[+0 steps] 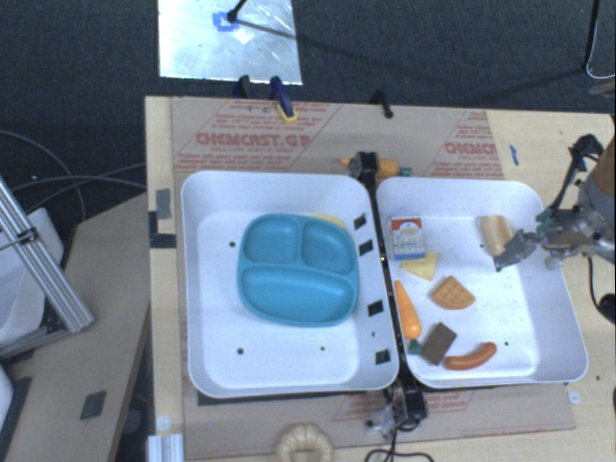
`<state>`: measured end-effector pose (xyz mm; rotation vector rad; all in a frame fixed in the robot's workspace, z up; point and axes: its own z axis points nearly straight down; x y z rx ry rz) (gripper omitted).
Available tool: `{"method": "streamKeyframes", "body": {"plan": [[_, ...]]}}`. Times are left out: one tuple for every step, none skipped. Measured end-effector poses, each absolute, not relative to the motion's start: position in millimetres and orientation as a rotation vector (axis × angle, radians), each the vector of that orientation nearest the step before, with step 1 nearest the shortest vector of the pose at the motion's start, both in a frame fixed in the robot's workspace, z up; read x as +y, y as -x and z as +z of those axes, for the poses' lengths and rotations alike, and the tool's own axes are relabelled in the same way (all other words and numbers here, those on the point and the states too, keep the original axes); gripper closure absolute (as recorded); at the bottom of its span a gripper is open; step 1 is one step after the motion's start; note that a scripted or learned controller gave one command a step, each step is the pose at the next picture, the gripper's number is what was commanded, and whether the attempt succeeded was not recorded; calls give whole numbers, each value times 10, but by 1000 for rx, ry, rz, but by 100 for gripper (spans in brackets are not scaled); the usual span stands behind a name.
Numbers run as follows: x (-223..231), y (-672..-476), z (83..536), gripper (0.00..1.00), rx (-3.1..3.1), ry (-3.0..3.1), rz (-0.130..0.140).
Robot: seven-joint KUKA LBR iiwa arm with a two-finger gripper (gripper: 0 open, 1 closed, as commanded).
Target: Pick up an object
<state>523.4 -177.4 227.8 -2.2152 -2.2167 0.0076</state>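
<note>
1. So the end effector (512, 249) is hanging over the right bin (553, 287), up near its far right corner, just beside a tan bread-looking piece (495, 229). Can't tell if it's spread or clenched from this angle, and I see nothing caught in it
2. Nothing's picked yet as far as I can judge. All the candidates sit in the right bin: a small snack box (408, 238) by the left wall, a yellow cheese wedge (420, 267) right below it, a waffle-ish cracker (452, 294) mid-bin, a carrot (408, 314), a brown block (439, 343) and a sausage (470, 356) toward the near edge
3. Left bin (207, 287) just has a blue divided plate (296, 267)
4. What could go sideways: the bread sits close to the far wall, so coming down there might clip the rim or shove the piece away instead of closing on it
5. Carrot and brown block lie near each other too, easy to nudge one while going for the other
</note>
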Motion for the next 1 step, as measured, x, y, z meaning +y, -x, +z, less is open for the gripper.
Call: {"method": "streamKeyframes", "body": {"plan": [[-1773,-5258,2330,0,-2226,2219,-1]]}}
